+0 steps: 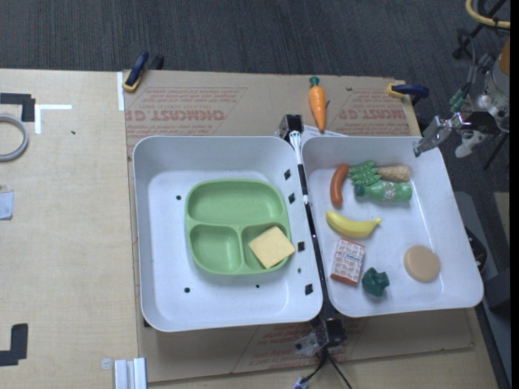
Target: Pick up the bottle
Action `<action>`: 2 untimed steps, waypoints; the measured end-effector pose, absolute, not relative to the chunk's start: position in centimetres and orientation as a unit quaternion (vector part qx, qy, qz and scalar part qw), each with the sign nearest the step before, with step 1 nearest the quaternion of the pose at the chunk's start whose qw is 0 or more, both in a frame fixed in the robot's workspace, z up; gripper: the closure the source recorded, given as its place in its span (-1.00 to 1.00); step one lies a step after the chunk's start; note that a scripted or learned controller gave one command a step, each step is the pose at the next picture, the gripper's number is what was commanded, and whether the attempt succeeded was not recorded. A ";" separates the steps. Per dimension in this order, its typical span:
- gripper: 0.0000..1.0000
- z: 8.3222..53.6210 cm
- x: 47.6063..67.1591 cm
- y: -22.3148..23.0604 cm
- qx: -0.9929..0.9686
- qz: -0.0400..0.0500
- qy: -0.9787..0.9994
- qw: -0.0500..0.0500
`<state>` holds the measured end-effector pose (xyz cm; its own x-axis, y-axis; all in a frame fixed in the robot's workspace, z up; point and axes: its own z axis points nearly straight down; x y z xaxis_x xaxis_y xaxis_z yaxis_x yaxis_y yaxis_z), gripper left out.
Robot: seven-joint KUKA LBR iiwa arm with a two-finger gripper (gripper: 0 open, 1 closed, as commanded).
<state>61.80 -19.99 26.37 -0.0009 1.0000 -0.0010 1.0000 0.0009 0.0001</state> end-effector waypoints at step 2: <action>1.00 26.6 54.9 -21.8 0.706 -0.001 0.708 0.000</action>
